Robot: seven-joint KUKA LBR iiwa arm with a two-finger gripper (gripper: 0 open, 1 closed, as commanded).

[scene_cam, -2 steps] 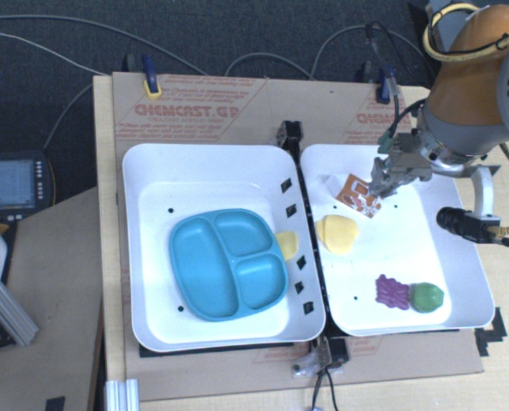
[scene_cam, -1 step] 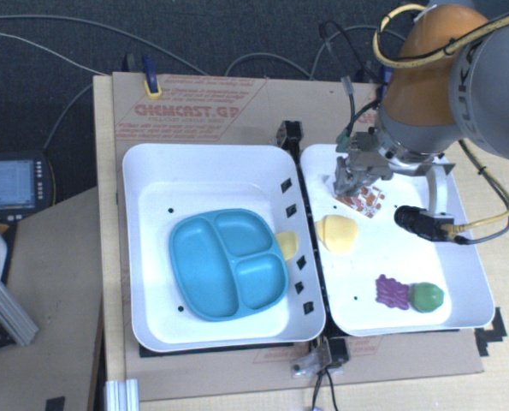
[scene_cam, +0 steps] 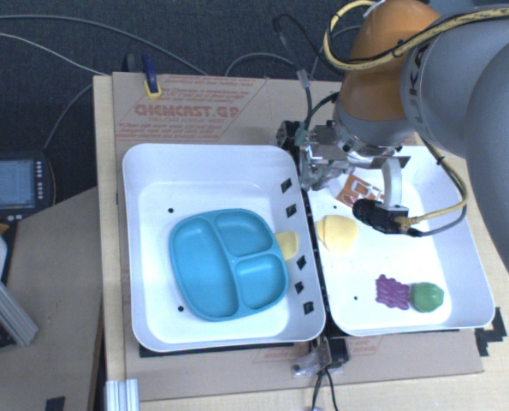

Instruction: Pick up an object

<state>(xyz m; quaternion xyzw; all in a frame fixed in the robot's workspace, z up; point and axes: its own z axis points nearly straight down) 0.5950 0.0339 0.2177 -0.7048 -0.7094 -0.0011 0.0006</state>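
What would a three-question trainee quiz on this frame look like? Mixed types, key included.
1. True or false: the blue divided tray lies in the left bin.
2. Which thing lies right beside the green ball in the right bin? A) purple object B) red block C) white cup
3. Fill in: in the camera view, the small yellow piece in the left bin sits at the tray's ___ edge.
Key: 1 true; 2 A; 3 right.

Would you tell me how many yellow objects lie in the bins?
2. Yellow piece, left bin, beside the blue tray; yellow lump, right bin, near its left wall. The arm may hide others.
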